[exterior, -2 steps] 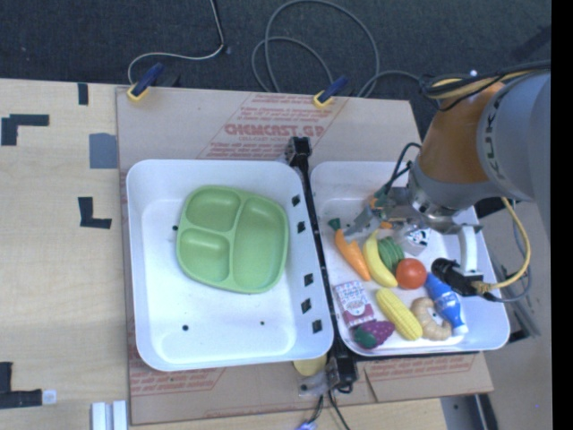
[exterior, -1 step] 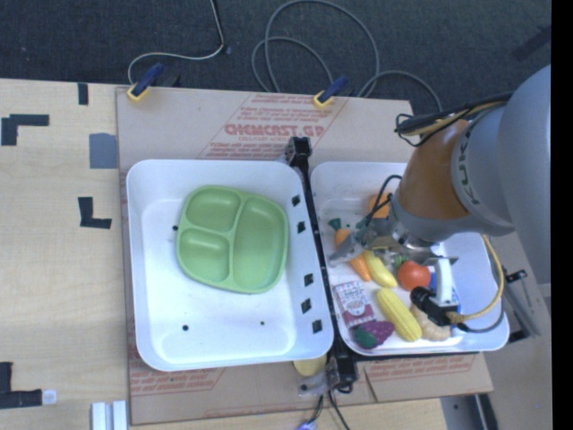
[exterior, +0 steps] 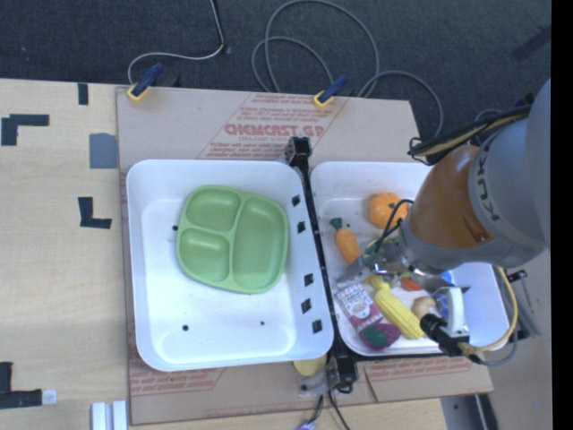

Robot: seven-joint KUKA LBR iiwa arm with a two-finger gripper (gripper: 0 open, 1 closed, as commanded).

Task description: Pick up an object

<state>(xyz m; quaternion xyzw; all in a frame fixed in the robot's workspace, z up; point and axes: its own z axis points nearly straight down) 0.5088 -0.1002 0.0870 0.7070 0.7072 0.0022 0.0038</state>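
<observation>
**Arm hanging low over the toy-food bin**

The grey arm point(exterior: 488, 195) is reaching in over the right bin point(exterior: 488, 316), its orange band sitting just above the wrist. The gripper point(exterior: 387, 260) is hovering down among the toys near that bin's middle; the wrist is blocking the view, so whether anything is being pinched — cannot tell.

Taking the right bin as the landmark: an orange fruit point(exterior: 385, 209) is lying toward its far side, partly tucked under the arm. A toy carrot point(exterior: 346, 243) is sitting at its left part, just beside the gripper. A yellow corn cob point(exterior: 398, 313) is lying in the near part, tilted, with a purple piece point(exterior: 380, 334) touching its near-left end. A printed packet point(exterior: 354, 301) is lying just left of the corn. A small red bit point(exterior: 411, 285) is peeking out by the wrist.

Left of the right bin, the left bin point(exterior: 157, 330) is sitting flush against it, holding a green divided plate point(exterior: 235, 239) in its far half. Both bins are resting on a cardboard sheet point(exterior: 269, 133); cables point(exterior: 304, 25) are looping on the dark floor beyond it.
</observation>
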